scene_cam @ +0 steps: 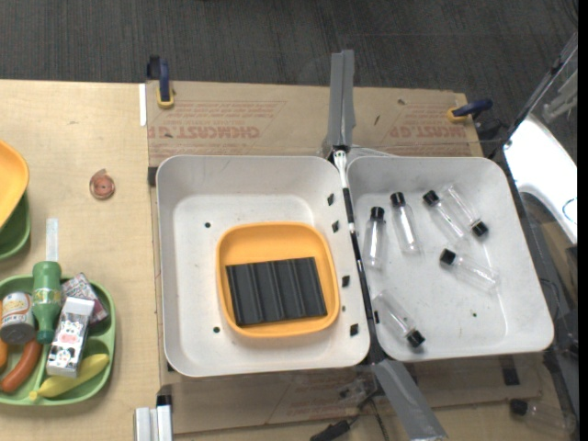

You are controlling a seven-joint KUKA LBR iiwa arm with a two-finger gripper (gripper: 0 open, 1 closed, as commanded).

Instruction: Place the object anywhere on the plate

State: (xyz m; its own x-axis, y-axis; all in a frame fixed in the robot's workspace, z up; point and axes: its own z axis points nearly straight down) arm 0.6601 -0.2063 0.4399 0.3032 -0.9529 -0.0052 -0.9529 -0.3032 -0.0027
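Bench: two white bins (175,246) side by side.
Plate (276,237): orange, left bin, bearing a black ribbed block (276,290).
Vials (404,223): right bin, light, slippery, fragile; I'd grip mid-body.
My pincer: state unknown.

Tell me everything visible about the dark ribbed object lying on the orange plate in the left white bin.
The dark grey ribbed rectangular block looks like matte plastic or rubber, with about four parallel ridges running along its short side. It lies flat, turned slightly off square, in the well of the orange rounded-square plate and covers most of it. The plate rests on the floor of the left white bin. Nothing else touches the block.
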